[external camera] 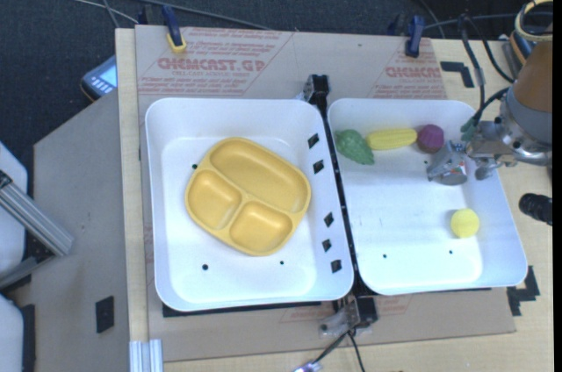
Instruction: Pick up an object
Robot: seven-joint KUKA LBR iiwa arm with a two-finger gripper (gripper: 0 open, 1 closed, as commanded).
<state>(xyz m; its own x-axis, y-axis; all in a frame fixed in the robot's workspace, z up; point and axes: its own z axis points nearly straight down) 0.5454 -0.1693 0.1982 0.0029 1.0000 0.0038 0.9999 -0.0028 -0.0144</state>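
Note:
The right bin (413, 269) holds a green leafy toy (355, 146), a yellow corn-like piece (392, 139), a purple round object (430, 137) and a yellow ball (464, 223). My gripper (451, 168) hangs low over the right bin's upper right area, just below and to the right of the purple object and above the yellow ball. Nothing shows between it and any object. The arm's orange band sits at the right edge.
A yellow divided plate (248, 195) lies in the left bin (176, 256). Black clips line the wall shared by the two bins. Blue clamps (174, 35) hold the board at the back. Cables run along the far right side.

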